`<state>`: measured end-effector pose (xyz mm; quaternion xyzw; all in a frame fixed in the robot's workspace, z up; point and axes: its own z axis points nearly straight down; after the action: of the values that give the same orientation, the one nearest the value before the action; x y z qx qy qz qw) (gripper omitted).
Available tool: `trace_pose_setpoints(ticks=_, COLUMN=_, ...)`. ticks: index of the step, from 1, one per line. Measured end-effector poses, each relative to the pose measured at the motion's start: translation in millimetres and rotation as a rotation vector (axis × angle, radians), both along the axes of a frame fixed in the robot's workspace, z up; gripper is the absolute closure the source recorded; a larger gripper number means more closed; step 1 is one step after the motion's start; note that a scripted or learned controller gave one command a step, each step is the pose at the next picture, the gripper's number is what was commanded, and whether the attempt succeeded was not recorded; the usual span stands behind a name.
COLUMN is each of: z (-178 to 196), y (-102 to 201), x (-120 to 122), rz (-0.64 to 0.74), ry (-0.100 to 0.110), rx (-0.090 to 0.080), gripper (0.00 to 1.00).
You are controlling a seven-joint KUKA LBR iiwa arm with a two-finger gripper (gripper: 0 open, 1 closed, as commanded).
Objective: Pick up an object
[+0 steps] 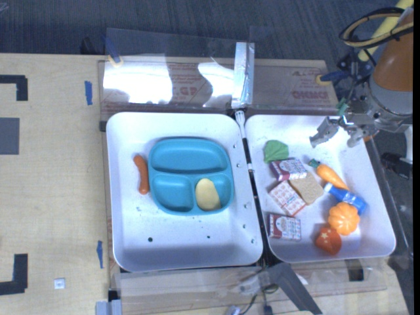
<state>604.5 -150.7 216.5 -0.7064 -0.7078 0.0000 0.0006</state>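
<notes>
My gripper (pixel 340 136) hangs over the far right part of the right bin (pixel 377 241), its two fingers spread open with nothing between them. Below it in that bin lie a carrot (pixel 327 174), a green leafy piece (pixel 276 150), a tan cracker (pixel 307 188), three small red-and-white cartons (pixel 287 198), a blue item (pixel 346 197), a small orange pumpkin (pixel 344 218) and a red tomato (pixel 328 240). The carrot is the closest to the fingertips, a little below and left of them.
The left bin (pixel 125 241) holds a blue divided tray (pixel 187 156) with a yellow potato-like piece (pixel 207 193) in its lower right compartment, and an orange sausage (pixel 142 173) beside the tray. A clear plastic wall (pixel 170 77) stands behind the bins.
</notes>
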Motion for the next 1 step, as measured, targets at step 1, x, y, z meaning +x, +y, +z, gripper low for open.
trace_pose_setpoints(ticks=1, z=-119.3, y=-43.3, x=-15.7, rz=0.062, ry=-0.009, rx=-0.003, gripper=0.00)
